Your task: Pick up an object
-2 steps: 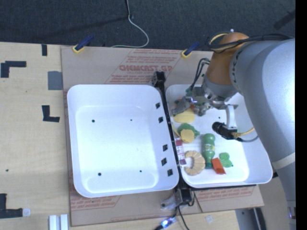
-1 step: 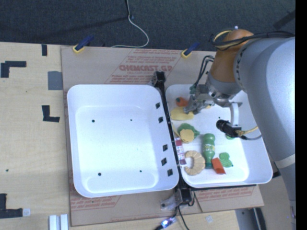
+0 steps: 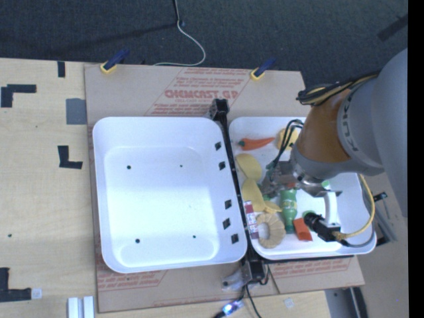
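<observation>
The right bin (image 3: pixel 301 250) holds several small objects: an orange carrot (image 3: pixel 260 142), yellow pieces (image 3: pixel 250 166), a green bottle (image 3: pixel 289 210), a tan ring (image 3: pixel 271 231) and a small orange-red block (image 3: pixel 303 230). My gripper (image 3: pixel 275 179) is down inside this bin, just above the green bottle and beside the yellow pieces. The wrist and the orange band (image 3: pixel 323 134) cover the fingers from this angle, and I see nothing held.
The left bin (image 3: pixel 159 191) stands beside the right one, with a black divider (image 3: pixel 228 177) between them. Both sit on a cardboard sheet (image 3: pixel 199 91) on the wooden bench. The arm's grey body (image 3: pixel 377 118) hangs over the right bin's far right side.
</observation>
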Robot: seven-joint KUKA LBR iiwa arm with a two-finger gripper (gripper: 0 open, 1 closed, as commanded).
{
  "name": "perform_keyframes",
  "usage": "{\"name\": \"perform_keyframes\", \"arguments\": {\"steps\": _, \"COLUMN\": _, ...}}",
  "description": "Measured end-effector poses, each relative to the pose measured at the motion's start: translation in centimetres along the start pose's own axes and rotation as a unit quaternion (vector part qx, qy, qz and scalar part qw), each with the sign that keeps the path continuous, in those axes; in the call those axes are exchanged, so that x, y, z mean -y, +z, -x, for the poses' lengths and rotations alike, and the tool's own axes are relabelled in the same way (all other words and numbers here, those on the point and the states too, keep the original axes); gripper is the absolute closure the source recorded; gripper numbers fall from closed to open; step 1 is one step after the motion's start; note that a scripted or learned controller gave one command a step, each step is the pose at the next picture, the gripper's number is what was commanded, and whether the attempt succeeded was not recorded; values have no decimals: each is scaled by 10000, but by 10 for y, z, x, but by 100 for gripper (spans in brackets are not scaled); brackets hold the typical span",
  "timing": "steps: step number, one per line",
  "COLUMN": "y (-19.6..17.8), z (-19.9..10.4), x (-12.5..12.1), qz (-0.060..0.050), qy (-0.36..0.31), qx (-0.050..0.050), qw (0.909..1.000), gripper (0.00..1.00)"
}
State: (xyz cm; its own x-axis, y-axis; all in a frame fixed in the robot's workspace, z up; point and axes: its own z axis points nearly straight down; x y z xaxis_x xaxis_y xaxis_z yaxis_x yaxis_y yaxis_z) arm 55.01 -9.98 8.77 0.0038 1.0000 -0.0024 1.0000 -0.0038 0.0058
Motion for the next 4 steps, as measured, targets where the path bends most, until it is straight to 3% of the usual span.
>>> {"name": "perform_keyframes", "arguments": {"steps": 1, "y": 1, "z": -2, "x": -3, "qz": -9, "qy": -21, "qx": -16, "qw": 10000, "gripper": 0}}
{"name": "perform_keyframes", "arguments": {"steps": 2, "y": -9, "z": -1, "x": -3, "qz": -3, "qy": -24, "qx": -1, "qw": 10000, "gripper": 100}}
{"name": "perform_keyframes", "arguments": {"steps": 3, "y": 5, "z": 33, "x": -119, "qz": -57, "qy": -41, "qx": -6, "qw": 10000, "gripper": 100}}
{"name": "perform_keyframes", "arguments": {"steps": 4, "y": 4, "z": 22, "x": -79, "qz": -45, "qy": -17, "qx": -10, "qw": 10000, "gripper": 100}}
